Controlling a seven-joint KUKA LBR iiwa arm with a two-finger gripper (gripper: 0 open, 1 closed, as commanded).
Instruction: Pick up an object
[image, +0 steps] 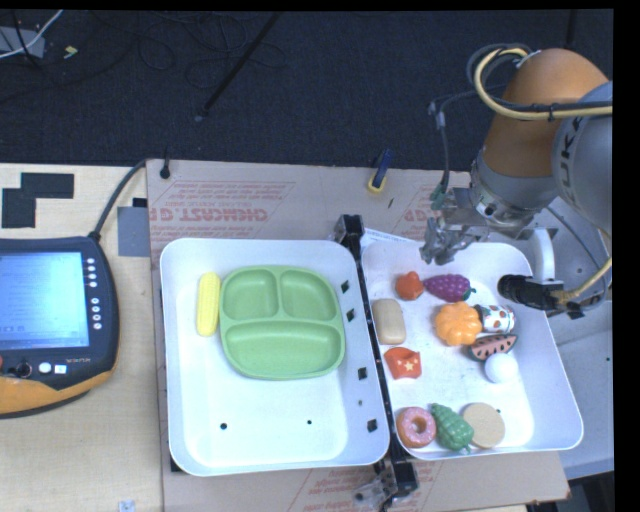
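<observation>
My gripper (440, 252) hangs over the far edge of the right bin (560, 400), just above the purple grapes (449, 288) and the small orange-red piece (408, 286). My fingers are dark and blur together, so I cannot tell whether they are parted or closed; nothing shows between them. The toys lie loose in this bin. In the left bin (190, 420) sit 1 green tray (281, 322) and 1 yellow corn cob (207, 303).

Green tray (282, 322); yellow corn (207, 303); purple grapes (449, 287); orange pumpkin (458, 323); pink-iced donut (416, 427); white egg (500, 368); tan bread (388, 321); white bins (260, 445); orange-banded grey arm (545, 100)
</observation>
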